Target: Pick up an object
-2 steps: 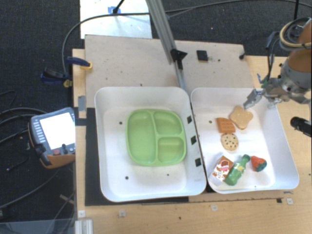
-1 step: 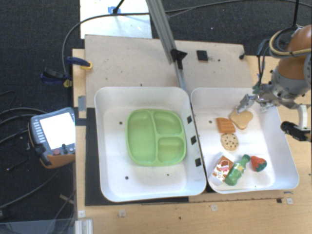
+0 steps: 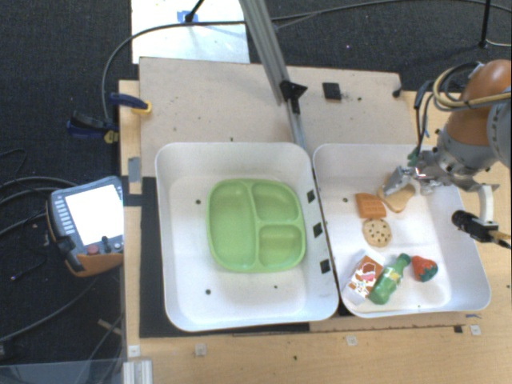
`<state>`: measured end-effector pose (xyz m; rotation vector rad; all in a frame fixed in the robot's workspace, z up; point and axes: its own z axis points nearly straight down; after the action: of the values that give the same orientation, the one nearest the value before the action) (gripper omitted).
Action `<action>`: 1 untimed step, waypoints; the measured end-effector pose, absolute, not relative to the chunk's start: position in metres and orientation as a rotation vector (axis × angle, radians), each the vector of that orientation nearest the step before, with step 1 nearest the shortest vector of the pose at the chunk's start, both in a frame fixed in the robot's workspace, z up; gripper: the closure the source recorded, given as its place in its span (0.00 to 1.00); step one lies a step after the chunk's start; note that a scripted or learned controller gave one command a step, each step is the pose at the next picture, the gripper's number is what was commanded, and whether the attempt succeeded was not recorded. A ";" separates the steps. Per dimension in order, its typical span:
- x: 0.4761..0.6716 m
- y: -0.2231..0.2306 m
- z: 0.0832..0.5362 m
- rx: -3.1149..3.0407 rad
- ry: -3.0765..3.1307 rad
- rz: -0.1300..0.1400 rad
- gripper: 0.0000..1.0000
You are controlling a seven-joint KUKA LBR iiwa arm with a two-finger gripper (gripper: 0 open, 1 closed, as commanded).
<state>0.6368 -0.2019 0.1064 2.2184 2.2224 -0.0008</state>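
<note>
The gripper (image 3: 402, 184) sits low over the upper part of the right bin (image 3: 472, 294), its metal fingers pointing left and down at a pale, bread-like piece (image 3: 398, 201) that lies just under and beside the tips. Whether the fingers straddle that piece or merely rest against it is too small to tell, and how far they stand apart I cannot tell either; nothing can be said to be held. To do this step well, the fingers should be centred over the pale piece so one lands on each side of it, not on top, then lowered until they nearly meet the bin floor before closing, since the piece looks flat and thin and could slip out from under a high pinch. A slow straight lift afterwards would show whether the grasp took. Just left of the gripper, touching or nearly touching the pale piece, lies an orange cracker (image 3: 370, 206); closing carelessly could nudge it or catch both. Below that is a round cookie (image 3: 376, 233), and farther down from the gripper a small carton (image 3: 365, 278), a green bottle (image 3: 389, 279) leaning against it, and a red and green toy (image 3: 424, 270). Well to the gripper's left, in the other bin (image 3: 180, 206), rests a green tray (image 3: 256, 225).
</note>
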 end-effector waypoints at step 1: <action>0.638 -0.202 0.120 2.212 2.221 0.003 1.00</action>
<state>0.6383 -0.2021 0.1200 2.2125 2.2213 0.0029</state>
